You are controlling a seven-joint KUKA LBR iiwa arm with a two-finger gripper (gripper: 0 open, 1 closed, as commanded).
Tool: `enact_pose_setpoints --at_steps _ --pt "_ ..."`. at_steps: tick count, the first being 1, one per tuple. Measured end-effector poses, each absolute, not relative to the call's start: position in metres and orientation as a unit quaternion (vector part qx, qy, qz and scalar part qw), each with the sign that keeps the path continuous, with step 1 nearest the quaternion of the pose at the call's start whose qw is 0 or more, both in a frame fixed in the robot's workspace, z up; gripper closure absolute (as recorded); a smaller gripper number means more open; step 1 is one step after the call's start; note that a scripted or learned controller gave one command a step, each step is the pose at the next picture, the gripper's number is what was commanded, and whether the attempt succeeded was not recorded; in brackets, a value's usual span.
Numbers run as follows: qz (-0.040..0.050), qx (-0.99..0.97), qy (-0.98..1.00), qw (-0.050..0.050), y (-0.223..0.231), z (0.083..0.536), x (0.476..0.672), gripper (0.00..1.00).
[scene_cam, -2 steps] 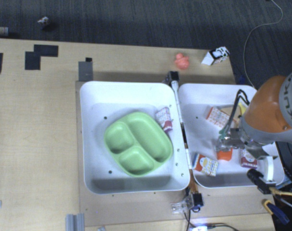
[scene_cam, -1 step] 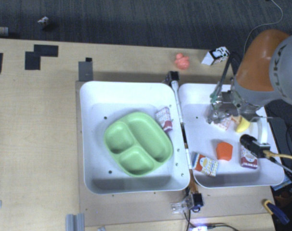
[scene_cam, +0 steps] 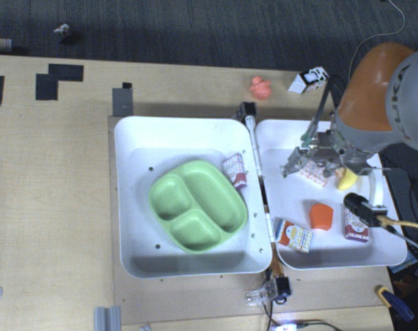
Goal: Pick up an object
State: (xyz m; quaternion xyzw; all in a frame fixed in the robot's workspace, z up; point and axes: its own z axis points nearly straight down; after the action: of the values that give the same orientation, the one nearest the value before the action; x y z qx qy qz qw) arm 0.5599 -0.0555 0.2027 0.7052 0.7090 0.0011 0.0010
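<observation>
My gripper (scene_cam: 310, 161) hangs low over the back half of the right bin (scene_cam: 395, 254), above a white and pink packet (scene_cam: 313, 177). A yellow object (scene_cam: 346, 179) lies just to its right. Nearer the front of that bin are an orange block (scene_cam: 321, 216), a red and white packet (scene_cam: 294, 236) and a red carton (scene_cam: 356, 227). The view does not show any of these between my gripper's parts.
The left bin (scene_cam: 126, 185) holds a green divided plate (scene_cam: 197, 204) and a small red and white packet (scene_cam: 234, 170). On the bench behind the bins lie a pink object (scene_cam: 261, 87) and a white and black object (scene_cam: 309, 79).
</observation>
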Motion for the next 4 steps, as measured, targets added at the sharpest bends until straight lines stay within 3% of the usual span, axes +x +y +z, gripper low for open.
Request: enact_pose_setpoints --at_steps 1,2,3,4 --pt "-0.0003 0.706 0.708 0.000 -0.089 0.118 0.594 0.00" --pt "0.0024 0.706 0.708 0.003 -0.091 0.087 0.555 0.00" --pt "0.0044 0.705 0.709 0.005 -0.091 0.098 0.557 1.00" --pt "0.0043 0.706 0.709 0.005 -0.091 0.098 0.557 0.00"
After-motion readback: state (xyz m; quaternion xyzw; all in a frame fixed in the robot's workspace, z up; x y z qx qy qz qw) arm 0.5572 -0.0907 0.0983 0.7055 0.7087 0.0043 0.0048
